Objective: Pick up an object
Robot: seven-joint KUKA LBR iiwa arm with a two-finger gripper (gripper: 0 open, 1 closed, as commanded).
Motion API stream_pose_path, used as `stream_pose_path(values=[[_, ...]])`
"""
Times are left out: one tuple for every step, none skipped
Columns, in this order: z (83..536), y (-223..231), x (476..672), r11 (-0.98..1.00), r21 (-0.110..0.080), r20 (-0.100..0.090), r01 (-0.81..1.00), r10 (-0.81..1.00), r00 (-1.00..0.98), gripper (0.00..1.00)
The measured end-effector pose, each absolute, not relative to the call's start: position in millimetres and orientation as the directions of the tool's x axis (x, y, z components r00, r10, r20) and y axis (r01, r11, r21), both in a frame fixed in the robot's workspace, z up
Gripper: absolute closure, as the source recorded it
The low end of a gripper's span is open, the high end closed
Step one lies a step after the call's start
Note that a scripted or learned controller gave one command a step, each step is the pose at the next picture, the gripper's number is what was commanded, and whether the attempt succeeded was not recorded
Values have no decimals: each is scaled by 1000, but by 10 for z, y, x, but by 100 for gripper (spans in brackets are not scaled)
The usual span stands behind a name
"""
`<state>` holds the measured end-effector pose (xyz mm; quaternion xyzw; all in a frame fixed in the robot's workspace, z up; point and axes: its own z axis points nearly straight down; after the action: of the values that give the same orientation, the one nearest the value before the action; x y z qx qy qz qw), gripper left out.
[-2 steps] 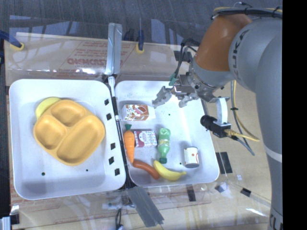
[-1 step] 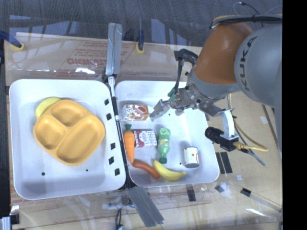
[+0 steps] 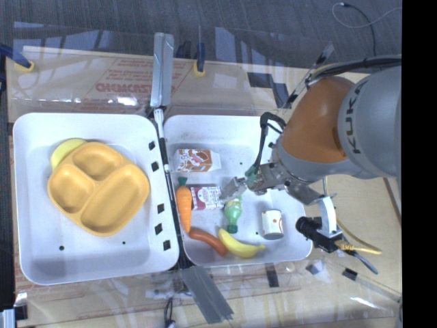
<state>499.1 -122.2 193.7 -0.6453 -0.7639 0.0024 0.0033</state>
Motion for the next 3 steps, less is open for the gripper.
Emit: stream_pose_path(values=[[981, -1509, 4940, 182, -8, 4, 983, 983, -182, 0], [1044, -1508, 4943, 188, -14, 6, 982, 982, -188, 100], [2354, -605, 5243, 182, -6, 2, 983, 983, -182, 100]])
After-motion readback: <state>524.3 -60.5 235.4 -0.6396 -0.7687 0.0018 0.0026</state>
